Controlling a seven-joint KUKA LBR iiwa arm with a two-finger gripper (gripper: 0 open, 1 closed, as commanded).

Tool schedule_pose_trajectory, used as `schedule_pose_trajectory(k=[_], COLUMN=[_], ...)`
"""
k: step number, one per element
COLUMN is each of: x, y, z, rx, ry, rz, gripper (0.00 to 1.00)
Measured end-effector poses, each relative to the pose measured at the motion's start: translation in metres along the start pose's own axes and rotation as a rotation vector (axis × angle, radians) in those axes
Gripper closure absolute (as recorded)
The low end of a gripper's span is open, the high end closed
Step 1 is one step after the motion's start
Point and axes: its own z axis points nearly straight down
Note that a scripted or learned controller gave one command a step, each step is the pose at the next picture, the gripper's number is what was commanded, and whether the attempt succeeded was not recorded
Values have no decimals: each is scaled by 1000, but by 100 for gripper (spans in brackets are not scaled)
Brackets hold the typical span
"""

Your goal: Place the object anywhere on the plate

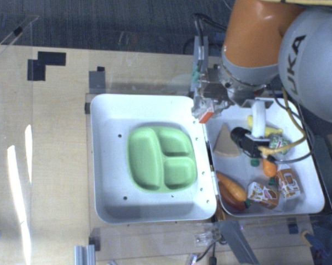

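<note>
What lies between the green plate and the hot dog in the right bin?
In the camera view, between the green plate and the hot dog lie bare white floor of the left bin and the bins' adjoining rims.

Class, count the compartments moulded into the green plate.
3. On the green plate: one long compartment down its left side, one at upper right, one at lower right. None looks hidden.

I'm seeing even, fairly bright overhead light washing the desk [44, 148]. Pale glare streaks are lying on it well left of the green plate [162, 158]. Soft shadow is pooling just beneath the plate's rim. The whole picture is looking slightly soft and grainy.
</note>
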Motion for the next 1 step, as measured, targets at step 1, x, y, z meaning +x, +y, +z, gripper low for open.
schedule_pose_trajectory(k=[1], x=[-10], y=[-50], z=[35], rx=[4], ry=[-1], rz=[174], gripper=[100])
